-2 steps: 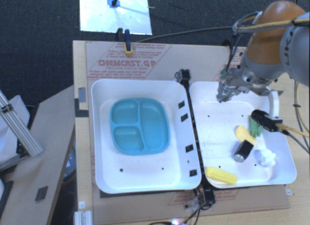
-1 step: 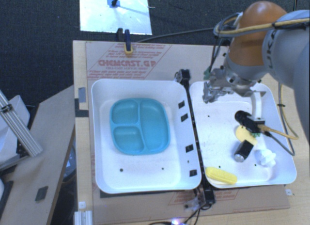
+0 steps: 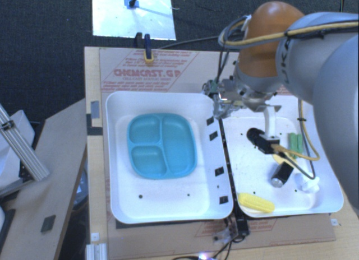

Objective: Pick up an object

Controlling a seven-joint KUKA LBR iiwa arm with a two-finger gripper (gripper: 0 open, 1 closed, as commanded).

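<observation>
The gripper (image 3: 222,103) hangs over the right bin's (image 3: 247,169) top-left corner; open or closed, I cannot tell. The yellow corn cob (image 3: 256,203) lies at its 5 o'clock, long axis nearly 9-to-3.

The brown board (image 3: 185,65) under the bins carries red print. Its largest line reads "CHEMCAST GP" and stands just behind the far rim of the left bin (image 3: 114,158). Smaller red lines run in rows above and below that line, too small to read. More red print of the same kind shows on the board's near edge in front of the bins, also unreadable.
</observation>
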